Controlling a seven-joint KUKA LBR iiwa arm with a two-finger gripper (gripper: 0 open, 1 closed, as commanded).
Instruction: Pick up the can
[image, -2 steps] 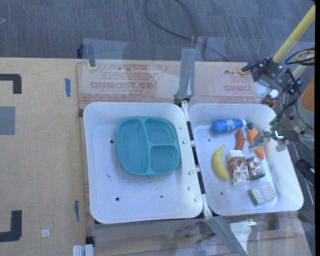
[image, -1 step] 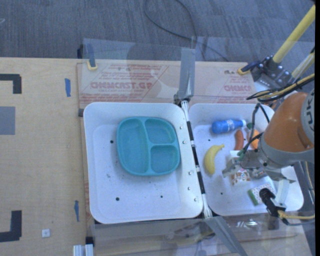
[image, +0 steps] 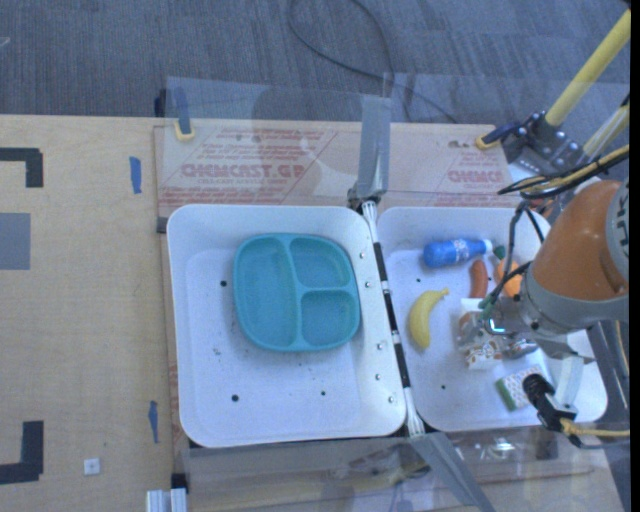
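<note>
Directly beneath the hand (image: 490, 338), low in the right bin (image: 450, 415), a crumpled can (image: 478, 350) lies touching it; finger state cannot be told.

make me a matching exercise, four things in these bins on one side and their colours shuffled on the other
Things:
1. divided plate
2. bottle
3. banana
4. carrot

Colours:
A. yellow
B. orange
C. teal
D. blue

Pairs: 1-C, 2-D, 3-A, 4-B
</note>
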